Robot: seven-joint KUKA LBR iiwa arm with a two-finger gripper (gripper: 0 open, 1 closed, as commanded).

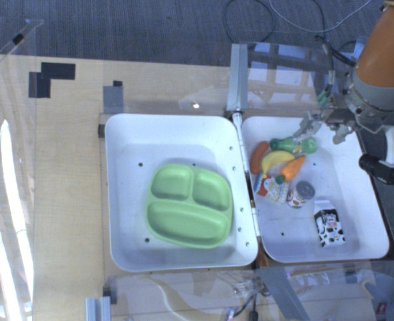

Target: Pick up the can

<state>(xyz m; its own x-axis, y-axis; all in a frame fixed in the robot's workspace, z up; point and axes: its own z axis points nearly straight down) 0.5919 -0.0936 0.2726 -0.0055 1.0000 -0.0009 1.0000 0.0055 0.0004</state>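
I see the can [304,192] hemmed on its left by a pouch [275,188] touching it, with a carrot [292,168] and banana [279,159] just above. To its lower right stands a small carton [329,227], slightly apart. The right bin's [364,179] floor right of the can lies open; my hand [308,127] hovers near the upper clutter.

A robotics lab: two white bins [116,179] sit on a wooden bench [56,199], with clear shielding panels [9,172] on the left, loose cables [277,9] at the far side, and grey carpet [116,12] beyond.
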